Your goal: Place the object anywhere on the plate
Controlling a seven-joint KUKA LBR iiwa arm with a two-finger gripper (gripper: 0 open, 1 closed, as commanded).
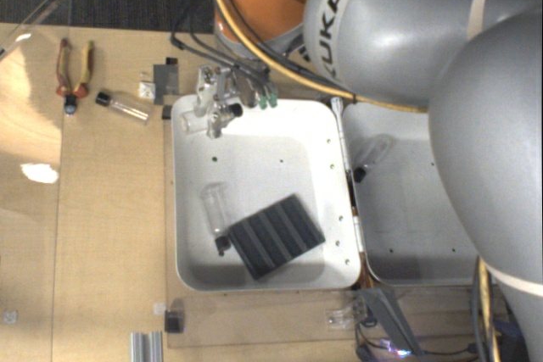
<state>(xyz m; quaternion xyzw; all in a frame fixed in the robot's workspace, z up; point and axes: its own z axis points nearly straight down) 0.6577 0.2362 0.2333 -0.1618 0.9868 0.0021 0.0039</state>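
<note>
Hovering over the bin corner, job not yet done.
The gripper (225, 104) hangs at the left bin's (322, 119) far corner; open or shut, I can't tell. The tube (214, 208) lies just beside the plate (276, 236), so pickup and placing both look left to do.

Gripper (222, 108) over left bin's (191, 267) far-left corner. Black ribbed plate (276, 236) lies tilted at near side, a clear tube (214, 208) touching its left edge. Red-handled pliers (73, 72) on surface (102, 225).
</note>
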